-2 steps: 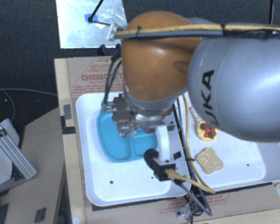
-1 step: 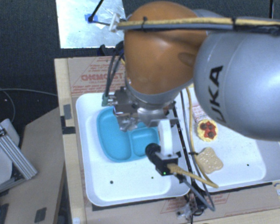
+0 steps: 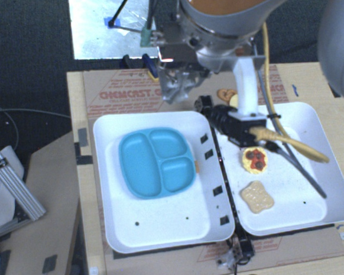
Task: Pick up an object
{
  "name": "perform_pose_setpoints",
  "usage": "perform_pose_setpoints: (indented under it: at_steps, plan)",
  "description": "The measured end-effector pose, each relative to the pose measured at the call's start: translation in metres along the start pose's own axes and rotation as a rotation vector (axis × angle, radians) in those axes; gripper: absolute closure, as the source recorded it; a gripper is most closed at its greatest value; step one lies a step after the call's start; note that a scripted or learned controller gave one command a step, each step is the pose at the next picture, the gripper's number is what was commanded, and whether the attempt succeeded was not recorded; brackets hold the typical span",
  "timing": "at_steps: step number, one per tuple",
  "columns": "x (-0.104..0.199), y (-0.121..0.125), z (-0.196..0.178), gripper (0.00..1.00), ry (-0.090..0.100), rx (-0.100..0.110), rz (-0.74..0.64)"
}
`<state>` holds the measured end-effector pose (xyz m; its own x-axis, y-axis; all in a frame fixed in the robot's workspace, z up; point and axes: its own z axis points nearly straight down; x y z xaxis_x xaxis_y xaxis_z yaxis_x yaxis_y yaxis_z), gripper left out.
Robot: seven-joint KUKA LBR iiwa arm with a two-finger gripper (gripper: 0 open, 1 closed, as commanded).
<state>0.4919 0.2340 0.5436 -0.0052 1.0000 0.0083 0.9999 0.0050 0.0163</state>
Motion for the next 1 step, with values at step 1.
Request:
perform_pose_setpoints:
  at_steps: [1]
  plan:
    - [0.0009, -0.0001, -0.0026, 1.0, -0.004, 0.011, -0.005]
